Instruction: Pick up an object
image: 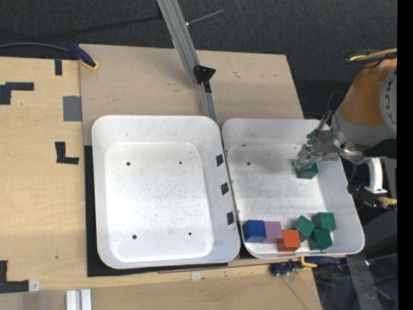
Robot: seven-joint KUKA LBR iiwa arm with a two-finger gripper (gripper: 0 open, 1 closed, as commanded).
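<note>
Green block [306,170] sits in the right bin [271,186], toward two o'clock of that bin's floor, and my gripper [308,159] is down over it. The block shows just below my fingers, touching or nearly touching them, but I cannot tell whether they are spread or pinched on it — they are too small and dark against the block to read. I cannot say I am holding it.

Moving outward, the rest of the right bin's contents are gathered along its six o'clock edge, well apart from the green block. From seven o'clock toward five o'clock: a blue cube [254,230], a pale purple cube [273,230] just beside it, an orange cube [290,239], then three more green cubes [317,228] clustered close together at the five o'clock corner.

My arm [368,105] comes in from three o'clock, the orange band above the wrist rising over the bin's rim.

At nine o'clock of the right bin lies the left bin [155,192], the two rims touching along their shared side. Both rest on the wooden bench [39,160]. A grey metal bar [184,34] slants down from twelve o'clock to the seam between the bins — a black clamp [204,74] sits on it.
</note>
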